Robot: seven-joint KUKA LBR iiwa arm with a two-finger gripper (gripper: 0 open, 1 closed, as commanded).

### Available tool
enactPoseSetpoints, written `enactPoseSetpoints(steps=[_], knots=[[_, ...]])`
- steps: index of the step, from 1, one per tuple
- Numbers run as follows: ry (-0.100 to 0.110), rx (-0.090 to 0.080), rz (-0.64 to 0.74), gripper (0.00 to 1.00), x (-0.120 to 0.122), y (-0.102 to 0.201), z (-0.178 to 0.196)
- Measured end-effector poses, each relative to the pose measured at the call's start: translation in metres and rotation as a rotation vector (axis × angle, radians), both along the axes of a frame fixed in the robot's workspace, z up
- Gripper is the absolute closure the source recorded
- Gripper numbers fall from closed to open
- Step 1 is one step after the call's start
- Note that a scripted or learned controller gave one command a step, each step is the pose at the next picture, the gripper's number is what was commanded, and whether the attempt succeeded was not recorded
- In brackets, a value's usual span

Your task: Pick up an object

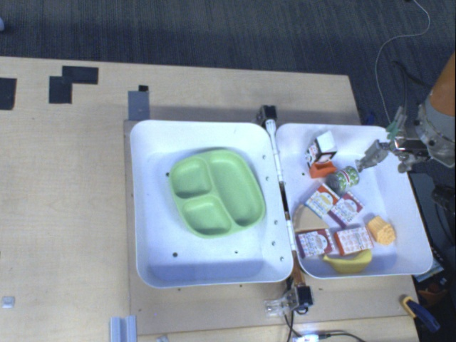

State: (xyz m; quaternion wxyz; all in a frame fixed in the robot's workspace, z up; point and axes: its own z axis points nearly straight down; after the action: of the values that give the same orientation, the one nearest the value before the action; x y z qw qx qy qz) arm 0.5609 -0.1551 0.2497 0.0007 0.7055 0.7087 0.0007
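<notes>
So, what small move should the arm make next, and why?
Probably lower the gripper a little toward the green can. It sits at the upper right of the right bin, nothing is seen held, and the can lies just below and left of it, the nearest object.

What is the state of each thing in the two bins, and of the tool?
Green plate: right way up in the left bin, nothing on it.
Banana: lying flat near the right bin's front wall.
Small can: on its side.
White cube: tilted on an orange block.
Four cartons: lying flat, bunched together.
Orange piece: resting beside the cartons.
Tool: above the right bin, holding nothing.
</notes>
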Motion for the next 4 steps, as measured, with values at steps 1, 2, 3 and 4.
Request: enactPoseSetpoints(steps=[1,2,3,4], knots=[[-0.009,-0.002,-0.002,0.0,0.016,0.002,-0.154],[-0.015,-0.001,0.0,1.0,0.018,0.003,-0.142],[-0.014,-0.001,0.0,0.0,0.018,0.003,-0.143],[-0.019,-0.004,-0.005,0.0,-0.031,0.043,-0.159]])
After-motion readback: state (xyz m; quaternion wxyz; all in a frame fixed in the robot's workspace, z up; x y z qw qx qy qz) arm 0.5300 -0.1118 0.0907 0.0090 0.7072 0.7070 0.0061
